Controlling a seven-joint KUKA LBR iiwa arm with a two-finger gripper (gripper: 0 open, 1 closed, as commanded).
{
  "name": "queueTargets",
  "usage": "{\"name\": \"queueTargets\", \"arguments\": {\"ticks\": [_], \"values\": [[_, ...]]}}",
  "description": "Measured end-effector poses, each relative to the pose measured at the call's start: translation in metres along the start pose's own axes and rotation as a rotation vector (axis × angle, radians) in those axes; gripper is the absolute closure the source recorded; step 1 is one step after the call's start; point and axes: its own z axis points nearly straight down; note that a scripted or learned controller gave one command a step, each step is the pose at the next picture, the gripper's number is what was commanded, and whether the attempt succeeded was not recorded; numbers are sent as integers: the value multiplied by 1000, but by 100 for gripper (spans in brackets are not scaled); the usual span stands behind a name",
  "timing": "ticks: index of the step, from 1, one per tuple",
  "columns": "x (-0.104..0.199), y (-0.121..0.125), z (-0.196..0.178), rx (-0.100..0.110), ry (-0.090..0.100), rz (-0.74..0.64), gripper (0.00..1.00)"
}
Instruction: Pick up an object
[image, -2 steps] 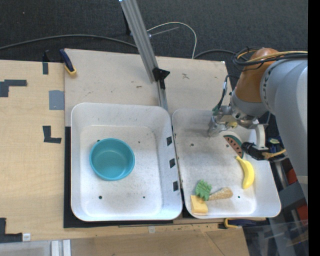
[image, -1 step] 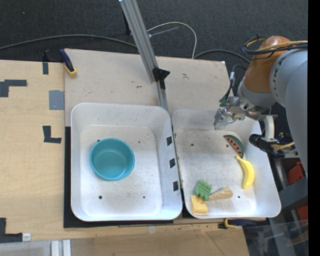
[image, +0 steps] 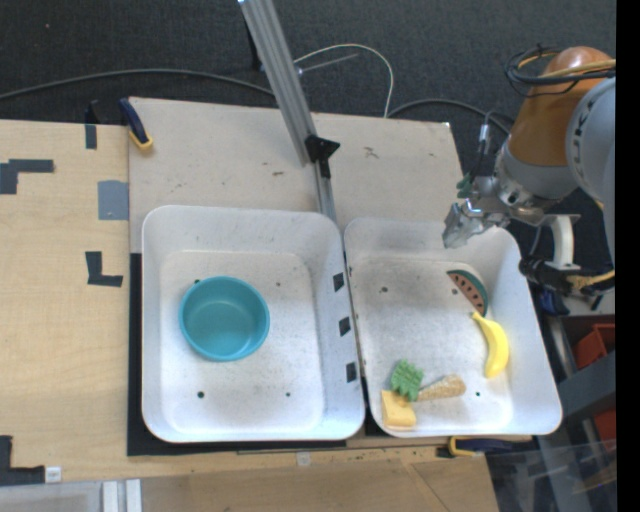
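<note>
Two white bins sit side by side on the surface (image: 230, 160). Left bin (image: 160, 300) contains a teal bowl (image: 225, 318). Right bin (image: 400, 250) contains a watermelon slice (image: 469, 289), a banana (image: 491, 345), a green leafy item (image: 405, 378), a tan stick-shaped item (image: 441, 388) and a yellow block (image: 398, 411). Jaws (image: 462, 228) hang over the right bin's far right corner, above the watermelon slice; whether they are apart or together cannot be told.

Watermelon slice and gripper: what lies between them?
Only bare white floor of the right bin separates the gripper from the watermelon slice, seen in the camera view.
</note>
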Motion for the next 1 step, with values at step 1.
{"name": "queueTargets", "arguments": {"ticks": [1], "values": [[-1,-4,-44,1,0,0,100]]}}
